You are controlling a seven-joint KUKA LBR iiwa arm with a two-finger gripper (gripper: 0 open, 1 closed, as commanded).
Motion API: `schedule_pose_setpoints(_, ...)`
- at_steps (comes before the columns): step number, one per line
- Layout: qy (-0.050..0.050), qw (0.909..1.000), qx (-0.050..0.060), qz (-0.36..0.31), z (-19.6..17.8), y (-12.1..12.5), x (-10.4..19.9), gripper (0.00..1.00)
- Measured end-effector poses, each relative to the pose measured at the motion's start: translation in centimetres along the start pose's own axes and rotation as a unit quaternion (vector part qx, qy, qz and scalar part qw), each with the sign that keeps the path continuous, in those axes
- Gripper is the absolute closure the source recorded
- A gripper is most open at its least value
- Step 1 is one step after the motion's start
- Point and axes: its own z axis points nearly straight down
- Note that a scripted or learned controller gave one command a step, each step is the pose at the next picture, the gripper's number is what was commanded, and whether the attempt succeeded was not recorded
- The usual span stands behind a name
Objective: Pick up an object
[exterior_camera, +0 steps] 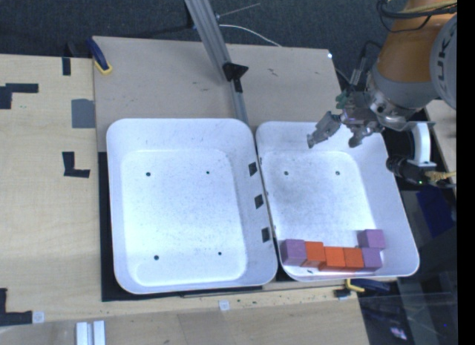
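The gripper (338, 134) hangs open and empty over the far edge of the right bin (312, 188), so it must next descend toward the blocks (334, 253) at the near side.

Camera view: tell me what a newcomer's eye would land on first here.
First, the row of purple and orange blocks packed against the near wall of the right bin, the only colour on the white. Next, the grey and orange arm coming in from the right, its gripper open and hanging over that bin's far edge, well away from the blocks. The left bin beside it shows bare white floor.
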Motion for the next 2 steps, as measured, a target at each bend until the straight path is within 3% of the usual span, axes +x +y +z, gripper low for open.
schedule_pose_setpoints(1, -0.001, 1.0000, 0.004, 0.002, 6.6, -0.5, -2.4, 0.00)
schedule_pose_setpoints(2, 0.000, 1.0000, 0.000, 0.000, 5.2, -0.3, -2.2, 1.00)
